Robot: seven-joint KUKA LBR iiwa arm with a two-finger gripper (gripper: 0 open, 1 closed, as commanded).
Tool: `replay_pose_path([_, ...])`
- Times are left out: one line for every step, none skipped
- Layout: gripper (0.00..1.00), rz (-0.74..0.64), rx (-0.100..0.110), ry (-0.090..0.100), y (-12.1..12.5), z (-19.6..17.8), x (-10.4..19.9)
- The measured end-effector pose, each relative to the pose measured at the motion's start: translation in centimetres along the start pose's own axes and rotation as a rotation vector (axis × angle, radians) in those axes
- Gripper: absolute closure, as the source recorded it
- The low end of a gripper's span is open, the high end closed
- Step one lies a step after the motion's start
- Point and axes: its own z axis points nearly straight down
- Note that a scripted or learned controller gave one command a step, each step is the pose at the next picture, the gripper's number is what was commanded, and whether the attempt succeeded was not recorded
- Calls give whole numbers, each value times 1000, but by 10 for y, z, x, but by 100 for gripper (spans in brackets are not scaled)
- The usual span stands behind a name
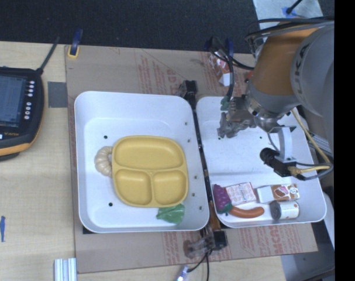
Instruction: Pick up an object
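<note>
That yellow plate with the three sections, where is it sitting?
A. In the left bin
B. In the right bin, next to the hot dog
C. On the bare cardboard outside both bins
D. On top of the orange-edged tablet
A: the yellow divided plate lies flat in the left bin, while the toy sausage and the small cartons lie along the near end of the right bin.

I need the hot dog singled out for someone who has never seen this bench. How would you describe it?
Look in the right bin, along its near edge, where small food items sit in a row. The hot dog lies flat below the small box, right of the purple item: the only long, reddish-orange thing there.
</note>
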Motion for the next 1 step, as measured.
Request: replay_pose_path([100,4,-3,-1,40,-35,50])
